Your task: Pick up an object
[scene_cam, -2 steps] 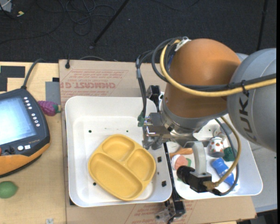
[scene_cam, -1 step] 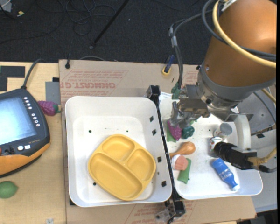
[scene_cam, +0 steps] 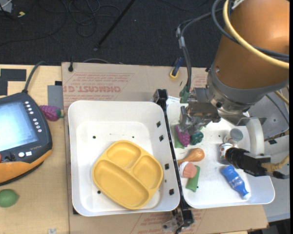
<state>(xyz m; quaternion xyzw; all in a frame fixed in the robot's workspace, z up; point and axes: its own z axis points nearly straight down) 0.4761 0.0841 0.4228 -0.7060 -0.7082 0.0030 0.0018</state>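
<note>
My gripper [scene_cam: 188,126] hangs low over the upper left part of the right bin [scene_cam: 263,194], under the big orange-banded arm. Directly below it lie a purple bunch of grapes [scene_cam: 181,138] and a small teal piece [scene_cam: 197,137], both partly hidden by the gripper. Whether it touches either one is not visible. Nearer the front lie an orange gourd-shaped toy [scene_cam: 193,155], a pink-red piece [scene_cam: 188,169] and a green piece [scene_cam: 194,178] beside it. A blue bottle [scene_cam: 234,179] rests toward the bin's front right.
The left bin [scene_cam: 83,130] holds a yellow divided plate [scene_cam: 128,173]. A grey-white round item [scene_cam: 236,134] sits at the right bin's right side. On the bench at left are a teach pendant [scene_cam: 14,135], another purple grape bunch [scene_cam: 50,112] and a green ball [scene_cam: 6,198].
</note>
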